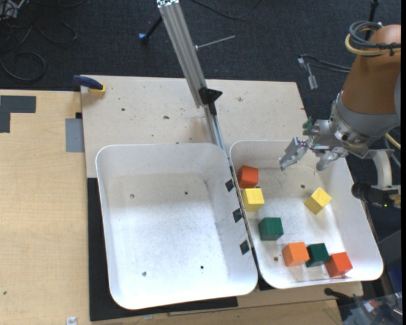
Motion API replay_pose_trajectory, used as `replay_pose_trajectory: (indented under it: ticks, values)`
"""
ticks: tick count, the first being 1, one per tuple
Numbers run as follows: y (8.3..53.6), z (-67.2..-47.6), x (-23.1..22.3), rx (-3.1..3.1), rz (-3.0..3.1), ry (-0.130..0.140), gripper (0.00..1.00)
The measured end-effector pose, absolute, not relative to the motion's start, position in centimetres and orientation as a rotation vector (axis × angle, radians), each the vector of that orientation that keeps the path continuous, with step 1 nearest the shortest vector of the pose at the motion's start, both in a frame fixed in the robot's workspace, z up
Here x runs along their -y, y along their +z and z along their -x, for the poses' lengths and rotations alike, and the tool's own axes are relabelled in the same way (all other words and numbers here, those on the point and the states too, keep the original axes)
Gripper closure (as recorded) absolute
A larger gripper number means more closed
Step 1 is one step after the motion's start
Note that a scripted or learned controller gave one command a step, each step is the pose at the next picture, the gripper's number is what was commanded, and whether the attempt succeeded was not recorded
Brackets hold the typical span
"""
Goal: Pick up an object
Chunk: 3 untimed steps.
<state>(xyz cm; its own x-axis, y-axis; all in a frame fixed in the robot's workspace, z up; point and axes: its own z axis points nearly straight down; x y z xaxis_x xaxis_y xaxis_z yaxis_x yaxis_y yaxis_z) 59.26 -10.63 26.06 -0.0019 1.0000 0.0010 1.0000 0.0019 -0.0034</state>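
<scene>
The right bin [365, 239] holds several small blocks. An orange-red block [248, 176] and a yellow block [253, 198] lie by its left wall, with a green block [271, 228] below them. A second yellow block [318, 200] lies tilted near the middle. At the front sit an orange block [295, 254], a dark green block [317, 254] and a red block [338, 264] close together. My gripper [306, 159] hangs over the bin's far side, above and behind the tilted yellow block, open with nothing between its fingers.
The left bin [105, 181] stands beside the right one, sharing a divider with black clips [237, 214]. A slanted aluminium post [189, 59] rises behind the bins. A blue-yellow clamp [89, 83] lies at the bench's far left corner.
</scene>
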Motion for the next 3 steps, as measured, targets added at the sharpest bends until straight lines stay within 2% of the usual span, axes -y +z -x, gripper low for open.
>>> replay_pose_trajectory:
  ticks: [1, 3]
  values:
    - [26.1, -59.2, 10.7, 2.219, 2.221, 0.002, 0.0]
    - [17.0, -59.5, 10.8, 2.214, 2.219, 0.008, 0.0]
